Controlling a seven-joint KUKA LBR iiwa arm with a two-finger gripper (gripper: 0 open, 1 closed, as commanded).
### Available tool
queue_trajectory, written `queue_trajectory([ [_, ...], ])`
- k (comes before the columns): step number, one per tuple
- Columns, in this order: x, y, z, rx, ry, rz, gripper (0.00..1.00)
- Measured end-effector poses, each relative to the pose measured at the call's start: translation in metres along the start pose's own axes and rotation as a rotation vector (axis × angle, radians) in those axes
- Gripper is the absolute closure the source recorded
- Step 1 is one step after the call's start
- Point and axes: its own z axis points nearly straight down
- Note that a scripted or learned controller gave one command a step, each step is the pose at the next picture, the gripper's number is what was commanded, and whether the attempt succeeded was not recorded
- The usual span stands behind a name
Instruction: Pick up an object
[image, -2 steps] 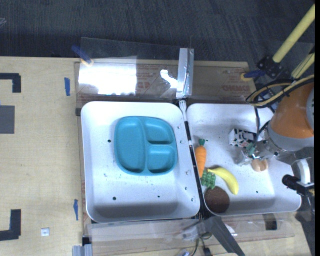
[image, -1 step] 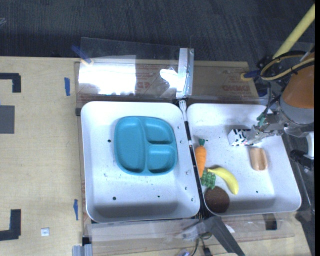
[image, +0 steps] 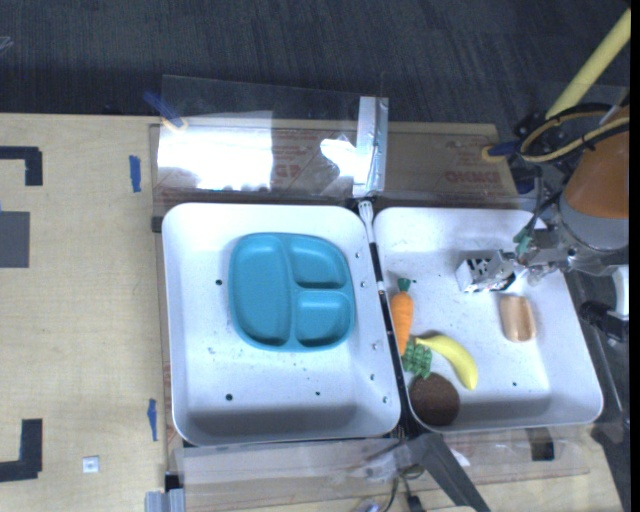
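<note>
Left bin (image: 195, 340): the middle is taken by a blue plate (image: 293, 290), bare floor left all round. Right bin (image: 430, 240): the dividing wall is crowded by carrot (image: 401, 318), banana (image: 452, 358) and brown ball (image: 434, 398); the back corner by the divider and the front floor beyond the banana are left open.

Orange toy carrot (image: 401, 318) lengthwise, centre-right of frame; yellow toy banana (image: 452, 357) just below-right; brown fuzzy ball (image: 435, 398) beneath; tan oblong block (image: 517, 320) farther right.

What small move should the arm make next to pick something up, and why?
Probably slide the gripper a little toward the tan piece and lower onto it: it is the nearest item, lying alone, apart from the carrot and banana.
</note>
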Motion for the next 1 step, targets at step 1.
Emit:
queue_trajectory([
  [1, -0.028, -0.0431, -0.0622, -0.005, -0.003, -0.062, 0.0],
])
